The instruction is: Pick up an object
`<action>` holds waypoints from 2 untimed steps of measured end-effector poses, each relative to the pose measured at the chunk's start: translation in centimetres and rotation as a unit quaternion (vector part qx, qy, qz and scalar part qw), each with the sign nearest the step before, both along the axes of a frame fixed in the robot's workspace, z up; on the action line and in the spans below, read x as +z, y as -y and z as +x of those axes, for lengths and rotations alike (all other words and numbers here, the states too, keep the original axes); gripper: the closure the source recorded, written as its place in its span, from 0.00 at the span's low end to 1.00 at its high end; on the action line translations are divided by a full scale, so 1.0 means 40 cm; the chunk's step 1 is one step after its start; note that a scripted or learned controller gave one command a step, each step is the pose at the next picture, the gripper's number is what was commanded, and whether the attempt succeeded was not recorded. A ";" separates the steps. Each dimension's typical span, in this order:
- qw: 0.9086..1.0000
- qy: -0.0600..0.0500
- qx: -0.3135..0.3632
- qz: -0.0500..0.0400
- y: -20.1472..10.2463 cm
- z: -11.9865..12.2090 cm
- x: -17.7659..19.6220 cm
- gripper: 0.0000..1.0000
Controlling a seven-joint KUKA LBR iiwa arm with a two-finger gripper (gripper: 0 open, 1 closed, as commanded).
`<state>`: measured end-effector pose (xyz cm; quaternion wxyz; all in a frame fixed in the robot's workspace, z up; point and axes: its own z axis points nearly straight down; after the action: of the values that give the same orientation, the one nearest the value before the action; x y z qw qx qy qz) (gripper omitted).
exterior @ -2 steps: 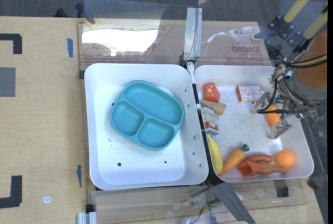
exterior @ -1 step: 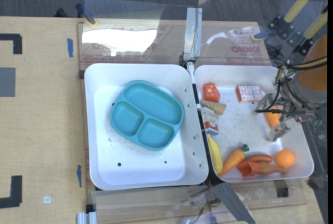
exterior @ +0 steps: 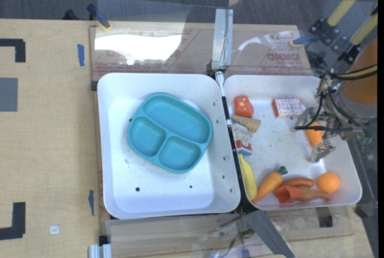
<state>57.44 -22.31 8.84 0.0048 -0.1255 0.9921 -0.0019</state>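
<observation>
The gripper (exterior: 317, 141) is down in the right bin (exterior: 354, 197), pinching a small orange piece (exterior: 314, 134). The grab looks done; lifting it up is left.

The arm (exterior: 364, 86) runs off the right edge, jaws unclear.
</observation>
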 end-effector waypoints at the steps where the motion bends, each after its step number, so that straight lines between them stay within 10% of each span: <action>1: 1.000 0.000 -0.014 0.001 -0.026 -0.022 0.001 0.00; 2: 0.999 0.000 -0.040 0.001 -0.050 -0.029 0.001 0.00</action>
<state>56.28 -20.31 8.89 0.0050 -0.0858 0.9963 -0.0014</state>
